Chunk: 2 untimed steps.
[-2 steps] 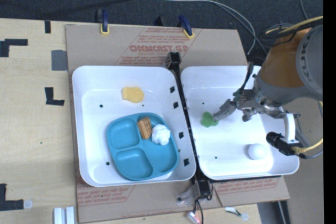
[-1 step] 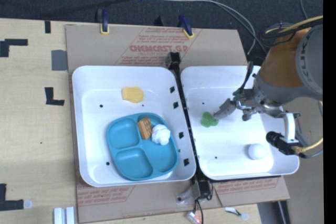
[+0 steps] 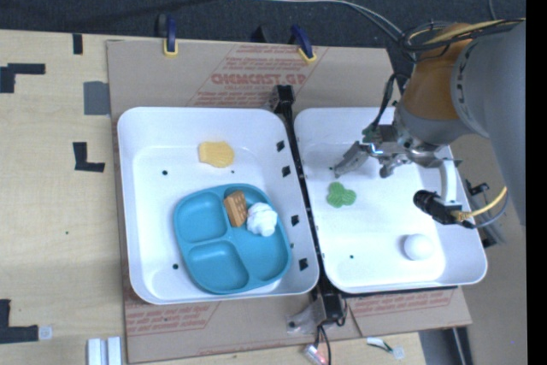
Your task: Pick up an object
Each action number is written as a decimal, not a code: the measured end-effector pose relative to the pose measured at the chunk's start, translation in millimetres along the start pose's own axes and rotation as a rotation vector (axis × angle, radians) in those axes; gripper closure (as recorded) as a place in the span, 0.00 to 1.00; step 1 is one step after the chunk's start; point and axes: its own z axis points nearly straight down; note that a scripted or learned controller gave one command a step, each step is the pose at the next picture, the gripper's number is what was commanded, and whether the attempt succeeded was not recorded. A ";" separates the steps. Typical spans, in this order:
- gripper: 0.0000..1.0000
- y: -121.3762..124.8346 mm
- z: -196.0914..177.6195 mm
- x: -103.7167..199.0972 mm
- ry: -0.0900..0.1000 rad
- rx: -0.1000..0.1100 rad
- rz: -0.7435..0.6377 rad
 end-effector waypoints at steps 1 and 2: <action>0.00 -67.7 -21.2 12.0 0.000 -0.002 0.002; 0.00 -40.3 -51.8 -1.3 -0.001 -0.005 0.001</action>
